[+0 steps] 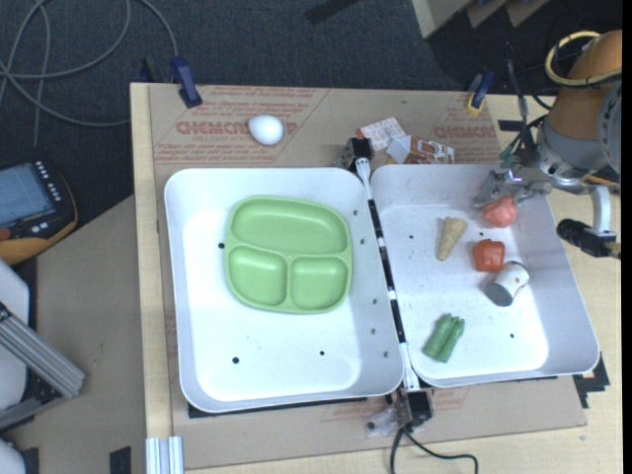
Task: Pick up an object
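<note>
From your overhead camera, the end effector (504, 188) sits at the far right corner of the right bin (553, 354), the arm (583, 136) reaching in from the right. It is low over a pink-red lump (501, 212), which lies just below and in front of it. You cannot tell whether it touches the lump, nor whether it is parted or closed, since the wrist hides that.

Nearer the camera from the end effector, a red piece (489, 256) lies close by, and just past it a white cup (507, 284) on its side, touching or nearly touching the red piece. To the left of the end effector a tan cone (450, 237) lies on the bin floor. Further toward the front, a green bundle (443, 338) lies tilted, well apart from the end effector.

Far left of the end effector, the left bin (197, 354) holds a green divided plate (289, 254). Behind that bin a white ball (266, 128) rests on the desk (247, 107).
</note>
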`<state>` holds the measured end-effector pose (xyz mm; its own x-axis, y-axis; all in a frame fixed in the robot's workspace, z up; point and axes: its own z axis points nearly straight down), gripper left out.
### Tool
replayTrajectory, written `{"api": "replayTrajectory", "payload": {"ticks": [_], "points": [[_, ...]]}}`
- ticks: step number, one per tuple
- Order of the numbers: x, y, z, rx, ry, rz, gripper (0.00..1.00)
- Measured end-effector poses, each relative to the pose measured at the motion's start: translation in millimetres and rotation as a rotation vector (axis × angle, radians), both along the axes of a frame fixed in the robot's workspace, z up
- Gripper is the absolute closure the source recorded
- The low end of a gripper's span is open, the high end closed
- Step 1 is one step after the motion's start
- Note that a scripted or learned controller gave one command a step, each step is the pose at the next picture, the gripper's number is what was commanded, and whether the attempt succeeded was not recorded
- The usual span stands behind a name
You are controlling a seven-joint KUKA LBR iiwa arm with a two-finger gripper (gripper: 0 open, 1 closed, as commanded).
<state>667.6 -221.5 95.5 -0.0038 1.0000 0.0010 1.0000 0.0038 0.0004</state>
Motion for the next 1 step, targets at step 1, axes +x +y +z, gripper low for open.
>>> {"api": "replayTrajectory", "payload": {"ticks": [1], "points": [[-69.7, 54.2, 95.6, 0.000, 0.000, -0.003, 1.00]]}}
